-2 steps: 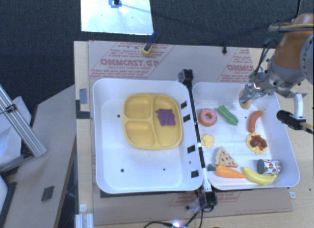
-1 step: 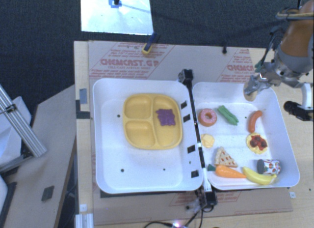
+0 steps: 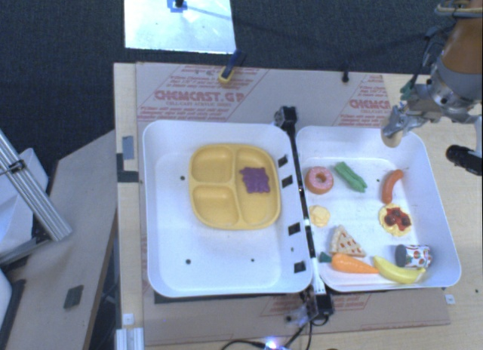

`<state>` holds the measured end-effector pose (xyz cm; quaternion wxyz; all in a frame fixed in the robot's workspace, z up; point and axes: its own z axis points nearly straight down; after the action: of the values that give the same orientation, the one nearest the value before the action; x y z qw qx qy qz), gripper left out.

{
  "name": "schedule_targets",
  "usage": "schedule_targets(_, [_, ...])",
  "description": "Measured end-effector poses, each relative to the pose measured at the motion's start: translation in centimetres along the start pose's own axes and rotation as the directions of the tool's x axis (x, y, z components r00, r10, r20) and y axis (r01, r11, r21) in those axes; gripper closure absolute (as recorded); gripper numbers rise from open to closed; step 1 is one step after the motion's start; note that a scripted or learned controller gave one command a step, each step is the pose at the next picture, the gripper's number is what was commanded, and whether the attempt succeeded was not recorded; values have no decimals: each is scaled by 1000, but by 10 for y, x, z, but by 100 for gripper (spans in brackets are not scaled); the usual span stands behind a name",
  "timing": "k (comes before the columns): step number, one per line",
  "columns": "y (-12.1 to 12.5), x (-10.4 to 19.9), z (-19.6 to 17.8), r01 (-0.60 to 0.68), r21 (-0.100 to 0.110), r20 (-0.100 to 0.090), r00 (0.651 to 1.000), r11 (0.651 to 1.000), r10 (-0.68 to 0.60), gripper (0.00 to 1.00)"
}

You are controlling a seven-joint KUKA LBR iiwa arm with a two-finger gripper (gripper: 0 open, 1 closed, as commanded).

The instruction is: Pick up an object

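Gripper (image 3: pixel 392 133): at the far right corner of the right bin (image 3: pixel 445 250), over its rim; nothing is seen between its tips, and whether it stands wide or narrow cannot be told from this slant.
Arm (image 3: pixel 460 62): grey with an orange band, reaching in from the right, above the bin's far edge.
Nearest candidates: sausage (image 3: pixel 391 185), reddish, lying tilted just below the gripper's position; green pod (image 3: pixel 350 176), apart from its neighbours; pink doughnut (image 3: pixel 319 180), near the divider.
Mid-bin items: small tart with red filling (image 3: pixel 395 219); pale yellow disc (image 3: pixel 320 215); pizza slice (image 3: pixel 346 242).
Near-edge cluster: carrot (image 3: pixel 353 264), banana (image 3: pixel 398 270) and small can (image 3: pixel 413 255), crowded together, banana and can seemingly touching.
Left bin (image 3: pixel 173 265): holds a yellow divided plate (image 3: pixel 230 186) with a purple piece (image 3: pixel 256 179) in its upper right compartment.
Step in hand, as judged: approach and choice of target; nothing lifted yet.
Advice: favour the sausage or the green pod, both isolated with free space on each long side; close across the narrow width, not along the length.
Descent: come straight down, clear of the bin wall.
Caution: avoid the near-edge cluster, where a closing finger would likely nudge a neighbour; flat items such as the disc and tart may slip out.
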<state>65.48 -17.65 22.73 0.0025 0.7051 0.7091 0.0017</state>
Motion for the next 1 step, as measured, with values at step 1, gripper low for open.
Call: schedule_targets(1, [8, 60, 7, 4, 3, -3, 1000, 1000, -4, 100])
